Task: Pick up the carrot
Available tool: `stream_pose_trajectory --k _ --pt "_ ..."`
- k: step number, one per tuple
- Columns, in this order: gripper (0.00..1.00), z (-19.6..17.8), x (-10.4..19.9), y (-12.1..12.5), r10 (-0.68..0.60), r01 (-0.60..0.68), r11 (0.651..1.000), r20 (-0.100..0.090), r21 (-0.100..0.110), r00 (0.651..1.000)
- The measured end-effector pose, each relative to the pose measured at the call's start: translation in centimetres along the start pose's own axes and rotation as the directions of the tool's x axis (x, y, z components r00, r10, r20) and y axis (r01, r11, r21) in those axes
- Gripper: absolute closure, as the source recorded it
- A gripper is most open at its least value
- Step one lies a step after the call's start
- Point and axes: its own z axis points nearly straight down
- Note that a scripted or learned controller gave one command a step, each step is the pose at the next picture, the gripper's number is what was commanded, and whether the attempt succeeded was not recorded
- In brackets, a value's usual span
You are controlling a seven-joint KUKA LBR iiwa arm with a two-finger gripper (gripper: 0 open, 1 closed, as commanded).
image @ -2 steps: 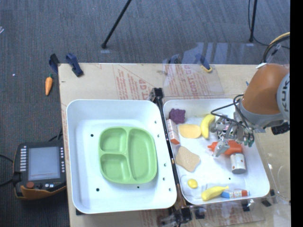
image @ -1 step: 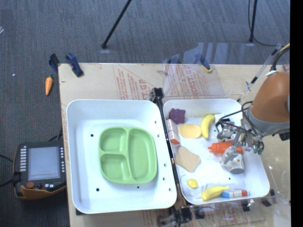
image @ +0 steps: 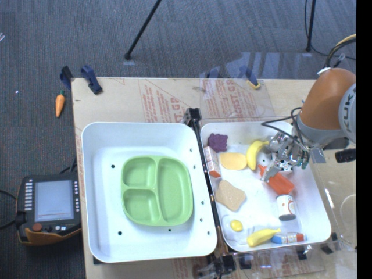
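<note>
Grey carpet surrounds a cardboard-topped surface point(image: 174, 97) that carries two shallow white bins side by side. The left bin point(image: 93, 173) holds a green divided plate point(image: 157, 190) near its middle. The right bin point(image: 319, 214) is crowded: a purple piece point(image: 218, 141) near its far left corner, a yellow slice point(image: 233, 161) and a banana point(image: 254, 154) just beside it, a slice of bread point(image: 231, 195) towards the left wall, a small can point(image: 285, 207) towards the right, and a second banana point(image: 261, 236) along the near edge.

The gripper point(image: 283, 159) hangs low over the far right part of the right bin, directly above an orange block point(image: 281, 184). Whether its fingers are apart or closed cannot be told, nor whether they have anything between them.

The carrot point(image: 59, 104) lies on the carpet, off the surface altogether, beyond its far left corner and well apart from the gripper. A teach pendant point(image: 51, 205) sits on the floor by the left bin.
</note>
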Motion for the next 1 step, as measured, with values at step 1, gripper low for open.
stream_pose_trajectory --k 1 --pt "0.0 0.1 4.2 -2.43 -0.225 0.225 0.974 -0.004 0.002 0.974"
